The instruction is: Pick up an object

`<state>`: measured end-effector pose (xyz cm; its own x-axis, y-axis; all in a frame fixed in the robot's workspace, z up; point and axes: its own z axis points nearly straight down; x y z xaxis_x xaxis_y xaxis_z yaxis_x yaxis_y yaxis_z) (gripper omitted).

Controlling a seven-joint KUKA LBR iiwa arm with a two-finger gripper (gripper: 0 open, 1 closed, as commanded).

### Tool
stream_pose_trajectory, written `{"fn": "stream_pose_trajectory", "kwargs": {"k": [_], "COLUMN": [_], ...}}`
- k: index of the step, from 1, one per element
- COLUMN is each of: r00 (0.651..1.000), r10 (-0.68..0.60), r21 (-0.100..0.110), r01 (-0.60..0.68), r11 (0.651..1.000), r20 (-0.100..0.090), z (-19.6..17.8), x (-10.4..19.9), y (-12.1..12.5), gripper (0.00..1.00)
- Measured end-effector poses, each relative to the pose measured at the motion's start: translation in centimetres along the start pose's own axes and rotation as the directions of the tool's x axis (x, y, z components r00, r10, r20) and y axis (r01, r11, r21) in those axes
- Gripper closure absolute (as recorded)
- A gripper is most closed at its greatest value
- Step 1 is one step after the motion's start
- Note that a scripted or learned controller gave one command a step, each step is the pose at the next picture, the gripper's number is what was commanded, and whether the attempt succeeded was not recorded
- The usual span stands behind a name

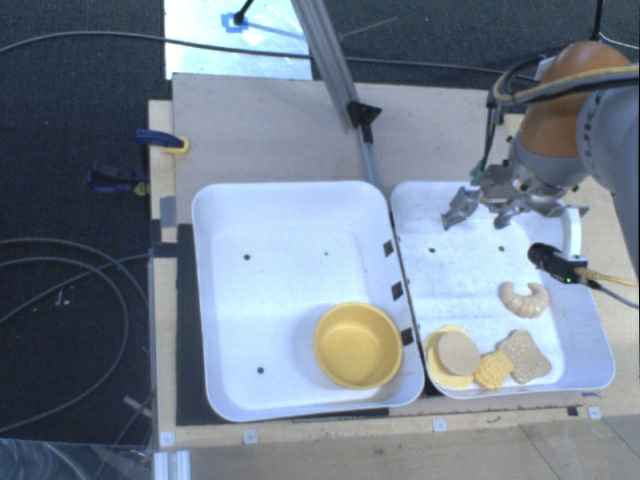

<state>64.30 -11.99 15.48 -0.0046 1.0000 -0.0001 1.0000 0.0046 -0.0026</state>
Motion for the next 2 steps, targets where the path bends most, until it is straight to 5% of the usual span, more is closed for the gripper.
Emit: {"fn": "stream_pose_trajectory", "kwargs": {"k": [1, 2], "r00": [1.000, 1.000], "r10": [0.001, 0.002], "r21": [-0.002, -0.004], "r01": [-0.001, -0.002], "r11": [1.000, 1.000], "r20": [0.000, 0.001], "z": [6.16, 6.32], "x": [0.21, 0.22], "y": [-0.10, 0.00], "gripper": [0.00, 0.00]}}
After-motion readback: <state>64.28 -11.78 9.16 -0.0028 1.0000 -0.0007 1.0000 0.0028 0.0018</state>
